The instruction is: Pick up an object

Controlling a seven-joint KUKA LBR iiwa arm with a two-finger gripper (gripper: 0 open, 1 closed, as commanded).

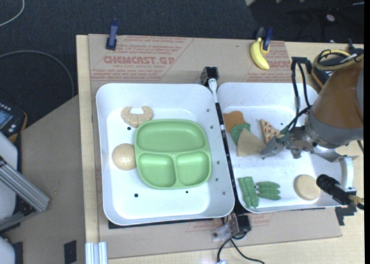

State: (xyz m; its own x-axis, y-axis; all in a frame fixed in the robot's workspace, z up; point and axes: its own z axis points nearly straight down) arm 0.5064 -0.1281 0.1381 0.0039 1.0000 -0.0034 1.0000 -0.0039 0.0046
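My gripper (276, 146) hangs low in the right bin (272, 94), near its middle. It sits just right of a tan cheese-like wedge (247, 143) and just below a slice of toy pizza (267, 130). A brown piece (233, 121) and a green leaf (239, 130) lie to the left of those. Green pea pods (258, 190) and a round beige biscuit (306, 188) rest near the bin's front edge. I see nothing held in the gripper.
The left bin (110, 159) holds a green divided plate (172, 153), a croissant (137, 115) and a round bun (124, 156). A toy banana (259, 55) lies on the bench behind the right bin. Cables run along the arm (341, 107) at the right.
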